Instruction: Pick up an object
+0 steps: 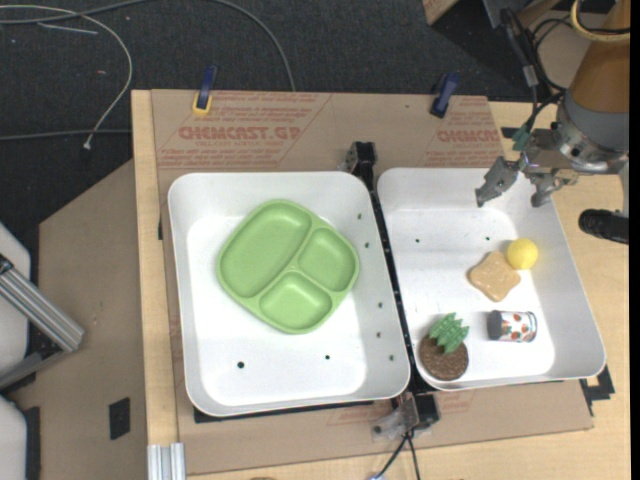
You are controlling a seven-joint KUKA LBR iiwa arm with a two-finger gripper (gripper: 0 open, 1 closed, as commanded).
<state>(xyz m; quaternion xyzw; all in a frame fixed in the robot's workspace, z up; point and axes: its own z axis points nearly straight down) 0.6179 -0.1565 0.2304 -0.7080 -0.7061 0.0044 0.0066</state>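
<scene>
- Bins: left bin (200, 368) carries a green plate (288, 265).
- Right bin (420, 208): toast (494, 276), lemon (521, 254), can (512, 325), potted plant (444, 348).
- Gripper (518, 184) hovers above, fingers apart, empty; crowded toast and lemon risk a glancing miss.

Two white bins are sitting side by side on the surface (150, 298): the left bin (200, 358) and the right bin (430, 218). One green divided plate (288, 265), with three compartments, is lying in the left bin. Four small things are lying in the right bin: one yellow ball (521, 254), one tan slice of toast (494, 276), one small can (512, 325) and one little potted plant (445, 347). Two blue clamps, the left clamp (206, 88) and the right clamp (444, 95), are gripping the far edge of the surface. One claw (516, 188) is hanging over the right bin.
</scene>
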